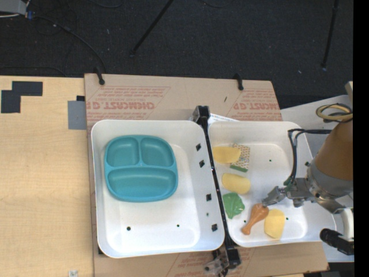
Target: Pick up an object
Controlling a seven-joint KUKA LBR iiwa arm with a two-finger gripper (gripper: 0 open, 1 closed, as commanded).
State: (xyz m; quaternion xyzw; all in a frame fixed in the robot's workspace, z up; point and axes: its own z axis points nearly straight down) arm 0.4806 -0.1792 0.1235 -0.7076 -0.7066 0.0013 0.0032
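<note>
Step in hand: The arm is reaching for a thing to pick. Nothing is picked up yet, so I think the task has only just begun.
Arm: It comes in from the right and hangs low over the right side of the right bin (300, 235).
End effector: The end effector (275, 197) is low in the right bin and points left, toward the food toys. Nothing sits between its fingers. I cannot tell if it is spread or pressed together, because it is small and dark here.
Closest things: An orange drumstick toy (254, 219) lies just near and left of the tip. A yellow chunk (275, 224) lies just near of the tip, touching or almost touching the drumstick.
Other things in the right bin: A green leaf toy (233, 204) lies left of the drumstick. A yellow potato-like toy (236, 183) lies farther back. A yellow piece (226, 154) lies at the far left, beside a small speckled piece (244, 154) with a green bit under it.
Left bin: The left bin (150, 235) holds a teal plate with three parts (140, 168).
Next move: I think the end effector should go down over the drumstick or the yellow chunk. The two lie close together, so it has to aim at one and close on it well before lifting.
What could go wrong: It may push the toys instead of catching one.
</note>
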